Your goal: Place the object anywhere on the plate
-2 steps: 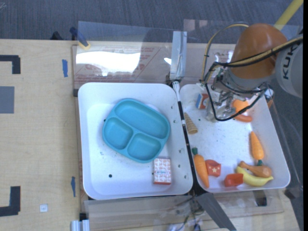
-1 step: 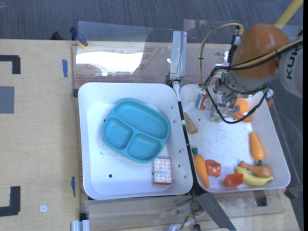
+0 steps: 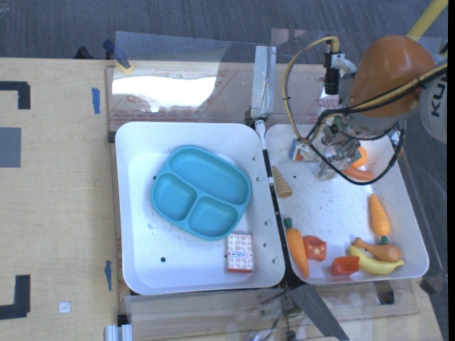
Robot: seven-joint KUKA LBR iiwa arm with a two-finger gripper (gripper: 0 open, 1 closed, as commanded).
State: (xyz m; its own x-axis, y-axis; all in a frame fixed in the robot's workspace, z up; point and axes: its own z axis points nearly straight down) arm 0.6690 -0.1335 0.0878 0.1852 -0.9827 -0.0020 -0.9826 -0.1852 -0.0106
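Overhead: gripper (image 3: pixel 333 156) low in the right bin's (image 3: pixel 411 212) far end, just beside an orange slice (image 3: pixel 357 170); cannot tell its state. Blue plate (image 3: pixel 202 190) in the left bin (image 3: pixel 135 212), nothing on it; small box (image 3: pixel 239 251) just beside its near edge. Right bin's near end: carrots (image 3: pixel 296 249), (image 3: pixel 379 214), banana (image 3: pixel 377 262), red pieces (image 3: pixel 315 247), (image 3: pixel 345 265). Cone (image 3: pixel 281 182) by the divider

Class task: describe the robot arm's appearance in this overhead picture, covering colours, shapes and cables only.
The arm is grey, with a rounded orange band above the wrist. Black and yellow cables loop beside it, running to a small black-and-white fitting. The end effector is a cluster of metallic grey parts.
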